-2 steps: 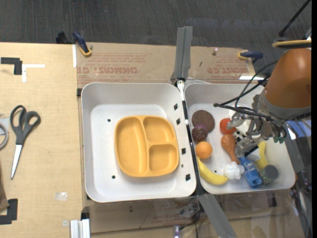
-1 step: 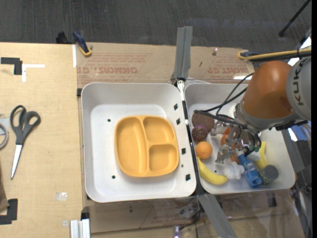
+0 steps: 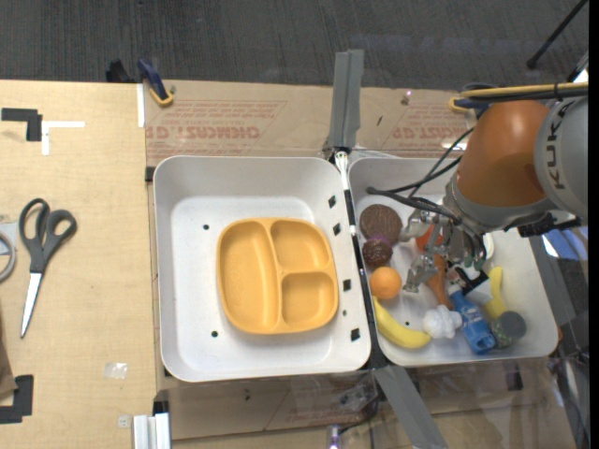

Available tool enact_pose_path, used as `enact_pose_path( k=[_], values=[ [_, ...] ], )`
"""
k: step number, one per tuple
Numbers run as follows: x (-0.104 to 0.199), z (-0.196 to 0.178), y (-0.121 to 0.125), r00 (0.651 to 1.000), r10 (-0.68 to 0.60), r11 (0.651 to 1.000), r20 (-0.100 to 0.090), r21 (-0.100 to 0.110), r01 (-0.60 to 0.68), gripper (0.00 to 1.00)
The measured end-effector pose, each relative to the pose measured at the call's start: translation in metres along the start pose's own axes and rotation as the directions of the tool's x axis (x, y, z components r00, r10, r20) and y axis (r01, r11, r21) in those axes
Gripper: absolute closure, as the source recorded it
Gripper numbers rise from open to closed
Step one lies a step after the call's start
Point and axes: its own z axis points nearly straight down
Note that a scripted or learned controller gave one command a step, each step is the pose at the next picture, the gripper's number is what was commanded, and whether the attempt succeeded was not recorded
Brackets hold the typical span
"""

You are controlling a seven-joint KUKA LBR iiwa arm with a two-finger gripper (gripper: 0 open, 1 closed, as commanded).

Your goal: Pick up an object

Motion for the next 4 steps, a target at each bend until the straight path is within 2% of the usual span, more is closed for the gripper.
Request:
enact_pose_path(
  k=[1,2,3,4],
  values=[
    [-0.002,-0.010,0.000,1.000,-0.002,1.000,0.005,0.001,0.002,1.00],
    [-0.042,-0.099,0.037,1.000,0.029,1.000,-0.002,0.000,-0.029,1.00],
    [-0.012,0.001,-0.045,0.981,0.193,0.981,-0.003,0.001,-0.193,1.00],
    [-0.057,-0.001,-0.082,0.897,0.442,0.897,-0.003,0.002,-0.442,1.00]
  ],
)
